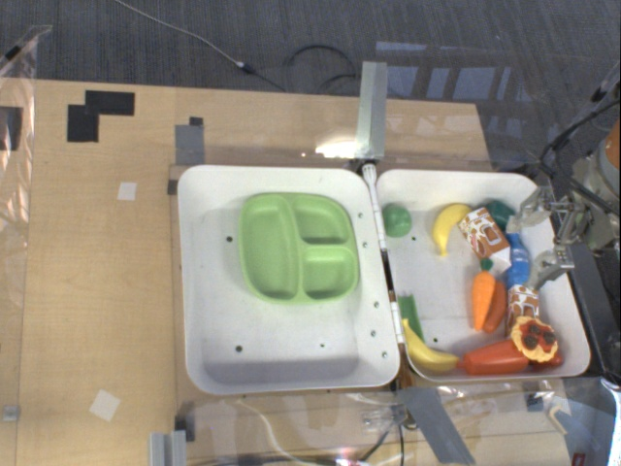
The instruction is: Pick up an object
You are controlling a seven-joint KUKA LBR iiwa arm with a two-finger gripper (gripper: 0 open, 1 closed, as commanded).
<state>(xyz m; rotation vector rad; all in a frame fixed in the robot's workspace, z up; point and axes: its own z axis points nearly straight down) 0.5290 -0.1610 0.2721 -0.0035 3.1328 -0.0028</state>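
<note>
Pincer (545, 233) just right of blue bottle (518, 256).

Arm (606, 178) cut off by right edge; only a sliver shows. Claw (555, 236) fingers too small to judge. Teal toy (500, 209) half hidden behind the carton (483, 235). Banana (427, 352) partly tucked under bin rim (396, 338).

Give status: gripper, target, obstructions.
Gripper open over right bin's far right edge, holding nothing. Toys packed together below: blue bottle, carrot. Nothing picked.
</note>
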